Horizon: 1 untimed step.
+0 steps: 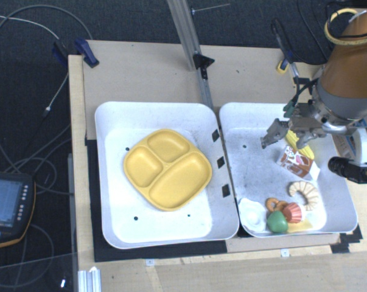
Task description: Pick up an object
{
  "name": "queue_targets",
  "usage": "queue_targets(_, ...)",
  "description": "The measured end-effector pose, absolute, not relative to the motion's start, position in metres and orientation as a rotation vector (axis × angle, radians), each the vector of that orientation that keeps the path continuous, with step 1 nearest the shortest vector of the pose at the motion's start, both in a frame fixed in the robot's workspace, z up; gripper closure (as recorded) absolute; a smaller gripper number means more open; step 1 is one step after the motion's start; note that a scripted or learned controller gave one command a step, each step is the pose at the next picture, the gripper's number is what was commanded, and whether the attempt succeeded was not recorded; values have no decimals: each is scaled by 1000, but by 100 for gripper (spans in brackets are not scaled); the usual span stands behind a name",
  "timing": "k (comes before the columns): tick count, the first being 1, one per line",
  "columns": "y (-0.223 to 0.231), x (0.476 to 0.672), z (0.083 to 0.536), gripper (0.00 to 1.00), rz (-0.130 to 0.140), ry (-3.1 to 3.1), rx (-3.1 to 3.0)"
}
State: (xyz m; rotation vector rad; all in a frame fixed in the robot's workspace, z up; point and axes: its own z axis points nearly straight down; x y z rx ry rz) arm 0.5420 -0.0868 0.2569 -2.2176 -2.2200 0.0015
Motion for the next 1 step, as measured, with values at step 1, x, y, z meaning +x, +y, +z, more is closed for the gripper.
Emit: queue_targets(1,-87,542,257,0,1,-2219,-2219)
